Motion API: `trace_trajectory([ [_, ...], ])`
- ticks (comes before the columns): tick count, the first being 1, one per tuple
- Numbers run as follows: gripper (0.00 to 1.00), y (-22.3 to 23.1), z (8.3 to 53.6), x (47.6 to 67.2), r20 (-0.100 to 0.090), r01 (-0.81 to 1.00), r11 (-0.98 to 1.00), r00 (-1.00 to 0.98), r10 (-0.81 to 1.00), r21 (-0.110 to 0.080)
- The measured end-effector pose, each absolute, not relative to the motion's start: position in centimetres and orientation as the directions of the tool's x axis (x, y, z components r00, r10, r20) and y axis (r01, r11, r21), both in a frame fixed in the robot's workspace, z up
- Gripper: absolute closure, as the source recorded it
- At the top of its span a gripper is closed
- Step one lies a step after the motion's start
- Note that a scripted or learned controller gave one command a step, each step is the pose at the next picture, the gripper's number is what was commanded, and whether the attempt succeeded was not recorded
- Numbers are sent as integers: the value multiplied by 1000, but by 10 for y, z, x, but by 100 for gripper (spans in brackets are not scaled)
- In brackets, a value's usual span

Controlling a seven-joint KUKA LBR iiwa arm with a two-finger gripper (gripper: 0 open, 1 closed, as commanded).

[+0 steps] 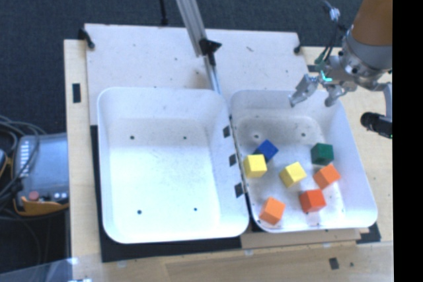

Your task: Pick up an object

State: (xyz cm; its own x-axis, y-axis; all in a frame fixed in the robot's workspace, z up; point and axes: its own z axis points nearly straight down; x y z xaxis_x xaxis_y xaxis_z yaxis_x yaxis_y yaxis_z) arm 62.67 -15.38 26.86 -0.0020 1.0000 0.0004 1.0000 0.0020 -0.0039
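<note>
Several small blocks lie in the right bin [350, 142]: a blue one [267, 149], two yellow ones [255, 165] [293, 174], a green one [322, 154], two orange ones [326, 176] [272, 210] and a red one [312, 200]. My gripper [316, 94] hangs above the bin's far edge, well behind the blocks. Its two fingers stand apart, open, with nothing between them. The green block is the nearest to it.
The left bin [112, 109] lies beside the right one. A slanted metal pole [187, 3] rises from behind the two bins near their shared edge. A grey device with cables [39, 172] sits off the bench at the left.
</note>
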Motion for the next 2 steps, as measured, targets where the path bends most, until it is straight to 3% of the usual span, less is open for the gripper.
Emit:
trace_trajectory([
  [1, 0, -154, 271, 627, -1, 1000, 3, -3, 1000, 0],
  [2, 0, -156, 217, 617, -1, 1000, -1, 1, 1000, -4],
])
